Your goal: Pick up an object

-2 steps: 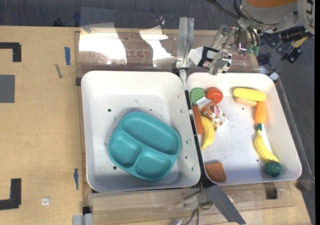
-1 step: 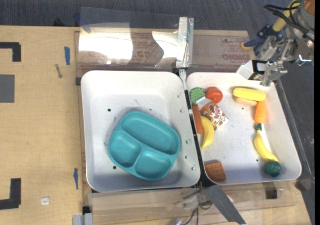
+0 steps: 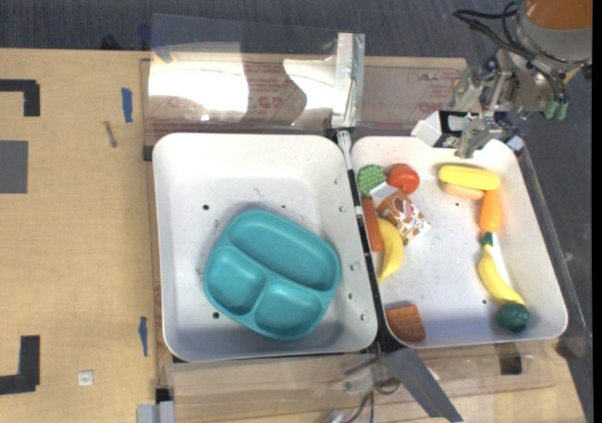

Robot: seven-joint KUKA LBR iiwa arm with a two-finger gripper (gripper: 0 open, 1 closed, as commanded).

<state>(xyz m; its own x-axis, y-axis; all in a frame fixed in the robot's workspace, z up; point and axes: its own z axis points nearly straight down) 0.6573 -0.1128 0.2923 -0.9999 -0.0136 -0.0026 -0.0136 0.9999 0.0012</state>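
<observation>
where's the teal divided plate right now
In the camera view, the teal divided plate lies in the left white bin, toward its near right part, close to the divider shared with the right white bin holding the toy food.

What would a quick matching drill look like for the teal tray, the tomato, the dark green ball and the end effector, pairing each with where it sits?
Things:
1. teal tray
2. tomato
3. dark green ball
4. end effector

Places:
A. right bin's near right corner
B. over the right bin's far edge
C. in the left bin
D. right bin's far left, beside the green piece

Pairs: 1-C, 2-D, 3-A, 4-B
</observation>
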